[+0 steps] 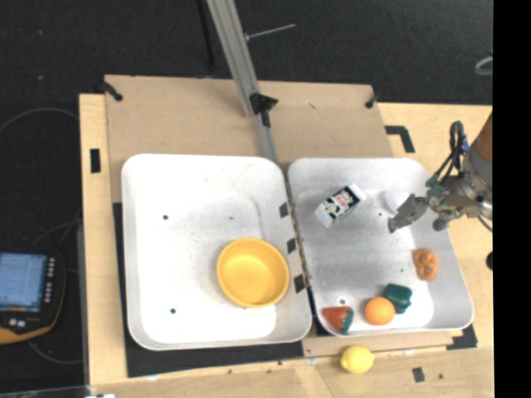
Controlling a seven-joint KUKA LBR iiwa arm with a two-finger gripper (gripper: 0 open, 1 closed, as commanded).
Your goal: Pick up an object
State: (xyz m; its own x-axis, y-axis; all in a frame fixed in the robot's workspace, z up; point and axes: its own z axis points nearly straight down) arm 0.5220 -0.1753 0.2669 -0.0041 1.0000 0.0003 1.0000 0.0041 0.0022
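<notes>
Tan bench (332, 106) on dark floor, bearing two white bins: left bin (166, 189), right bin (365, 255). Grey pole (236, 52) slanting in from the far side. Handheld screen (25, 293) at far left.

Gripper (419, 210) reaching in from the right, hanging over the right bin's right part; fingers spread, nothing between them.

Small white carton (338, 203) lying left of the gripper, apart from it. Brownish lump (426, 263) near the right wall. Along the near wall: red item (338, 317), orange ball (380, 311), green piece (399, 296). Yellow bowl (252, 272) in the left bin. Lemon (357, 359) on the bench outside, near side.

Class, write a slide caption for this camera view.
End effector over right bin near milk carton; yellow bowl in left bin.
</notes>
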